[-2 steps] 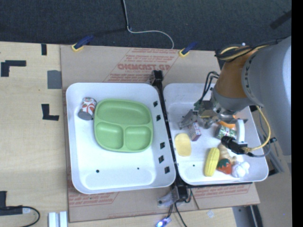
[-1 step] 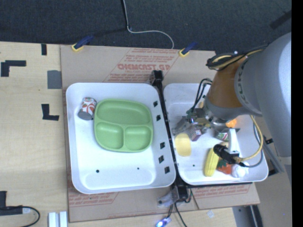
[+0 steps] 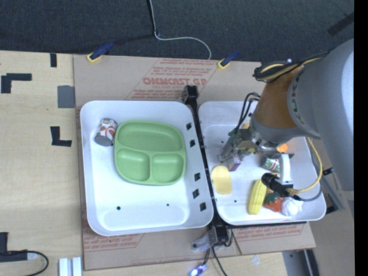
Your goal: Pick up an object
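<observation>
In the right bin [image 3: 221,117], my gripper [image 3: 232,154] points down near the bin's left-middle floor, under the grey arm with its orange band [image 3: 276,105]. A pale yellow block [image 3: 222,180] lies just below and left of the gripper, apart from it. A yellow corn cob [image 3: 256,196] lies lower right of it, and a red and white item [image 3: 283,206] sits in the bin's front right corner. A small green and white can [image 3: 272,164] lies to the gripper's right. A dark small piece [image 3: 235,165] sits right at the fingertips; whether it is held is unclear.
The left bin [image 3: 95,200] holds a green divided plate [image 3: 150,152] and a small red and grey can [image 3: 105,132] at its back left. A black divider [image 3: 198,154] with clips runs between the bins. Cardboard lies under both bins.
</observation>
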